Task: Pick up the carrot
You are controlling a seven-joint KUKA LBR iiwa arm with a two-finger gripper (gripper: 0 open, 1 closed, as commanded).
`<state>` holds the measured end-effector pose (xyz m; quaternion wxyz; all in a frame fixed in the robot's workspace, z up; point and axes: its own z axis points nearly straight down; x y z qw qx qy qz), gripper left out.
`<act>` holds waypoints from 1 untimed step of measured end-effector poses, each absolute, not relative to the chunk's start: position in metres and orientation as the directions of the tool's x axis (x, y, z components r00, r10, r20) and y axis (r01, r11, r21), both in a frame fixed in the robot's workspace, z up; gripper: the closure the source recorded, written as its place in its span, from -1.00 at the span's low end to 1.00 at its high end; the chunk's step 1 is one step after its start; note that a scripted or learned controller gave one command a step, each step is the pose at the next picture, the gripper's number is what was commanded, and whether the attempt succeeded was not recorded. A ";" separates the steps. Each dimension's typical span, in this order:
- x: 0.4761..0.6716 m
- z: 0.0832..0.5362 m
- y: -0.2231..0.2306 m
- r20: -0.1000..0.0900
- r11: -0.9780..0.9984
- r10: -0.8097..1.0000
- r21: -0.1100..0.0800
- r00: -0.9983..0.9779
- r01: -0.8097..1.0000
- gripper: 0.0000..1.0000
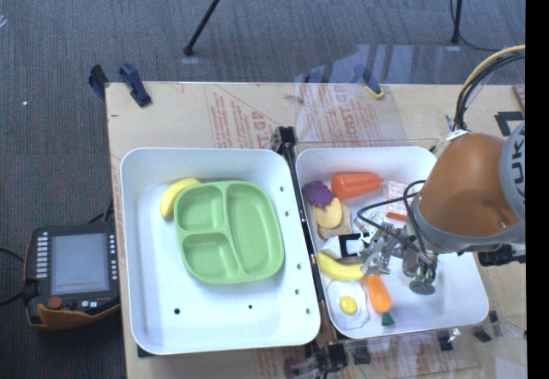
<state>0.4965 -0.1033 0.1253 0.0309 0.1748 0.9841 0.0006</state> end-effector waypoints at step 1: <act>0.476 0.124 -0.082 0.002 0.931 0.365 0.001 -0.931 0.365 1.00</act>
